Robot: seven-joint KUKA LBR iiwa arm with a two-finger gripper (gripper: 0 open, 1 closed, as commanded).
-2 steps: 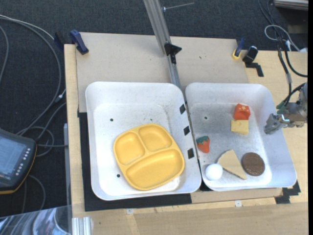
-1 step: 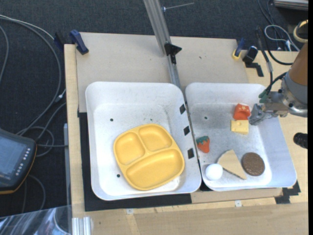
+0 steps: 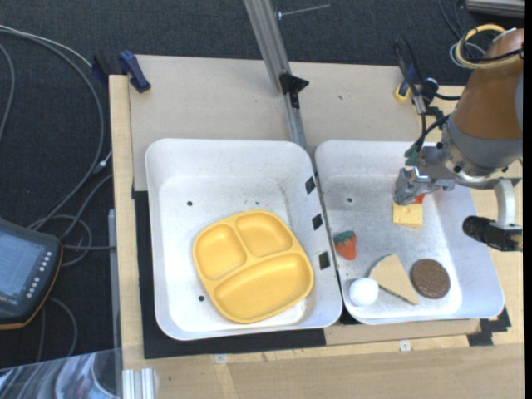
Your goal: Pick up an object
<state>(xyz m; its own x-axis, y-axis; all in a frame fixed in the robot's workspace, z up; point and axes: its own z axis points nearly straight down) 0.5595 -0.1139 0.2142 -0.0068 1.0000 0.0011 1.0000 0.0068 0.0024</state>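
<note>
Camera view puts my tool [image 3: 409,191] low in the right bin [image 3: 474,306], right at the upper edge of a small yellow block [image 3: 407,215], with a scrap of red showing at its tip. I cannot tell from this angle how the tool is set, and I see nothing clearly lifted in it. The yellow block is my likeliest target; it lies on the bin floor, well apart from the tan wedge [image 3: 394,278], the brown disc [image 3: 431,278], the white ball [image 3: 363,291] and the red strawberry-like piece [image 3: 346,244]. My worry is the offset: the tool looks off-centre on the block, so a squeeze could push it aside or pinch only an edge. The block looks flat, which leaves little to bite. The yellow divided plate [image 3: 252,266] sits alone in the left bin [image 3: 166,165].
</note>
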